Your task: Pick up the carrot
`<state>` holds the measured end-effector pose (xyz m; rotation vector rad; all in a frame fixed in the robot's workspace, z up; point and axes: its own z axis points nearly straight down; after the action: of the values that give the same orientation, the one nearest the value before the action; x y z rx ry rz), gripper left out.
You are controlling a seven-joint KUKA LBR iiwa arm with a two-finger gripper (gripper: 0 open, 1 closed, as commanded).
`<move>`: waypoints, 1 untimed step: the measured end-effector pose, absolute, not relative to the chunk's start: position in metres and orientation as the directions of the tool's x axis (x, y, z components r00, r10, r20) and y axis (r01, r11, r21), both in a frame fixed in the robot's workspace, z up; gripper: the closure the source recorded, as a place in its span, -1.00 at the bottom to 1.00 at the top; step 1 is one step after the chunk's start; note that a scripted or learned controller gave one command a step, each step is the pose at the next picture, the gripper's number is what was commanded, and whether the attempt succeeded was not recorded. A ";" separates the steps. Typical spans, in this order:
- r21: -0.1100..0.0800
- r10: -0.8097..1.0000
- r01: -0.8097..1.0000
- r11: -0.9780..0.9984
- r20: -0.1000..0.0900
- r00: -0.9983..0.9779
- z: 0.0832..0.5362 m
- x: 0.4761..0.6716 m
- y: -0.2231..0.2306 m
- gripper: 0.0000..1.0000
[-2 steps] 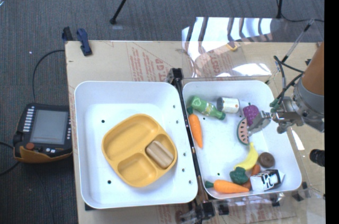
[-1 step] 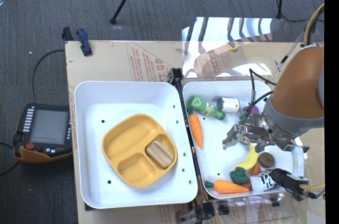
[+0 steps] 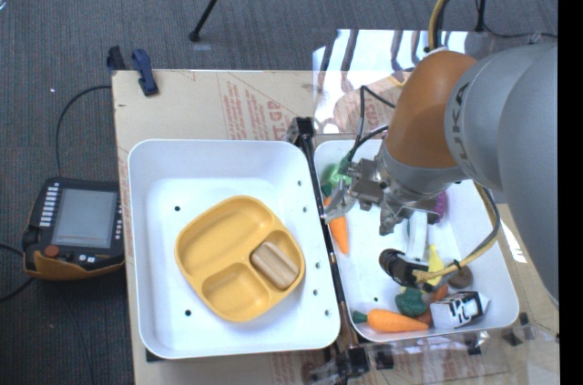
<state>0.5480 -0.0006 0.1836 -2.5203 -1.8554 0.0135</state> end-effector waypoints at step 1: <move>-0.010 0.824 0.824 -0.566 -0.004 0.566 0.186 0.539 -0.037 -1.00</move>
<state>0.5386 -0.0370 0.1855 -2.7735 -1.4599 0.0123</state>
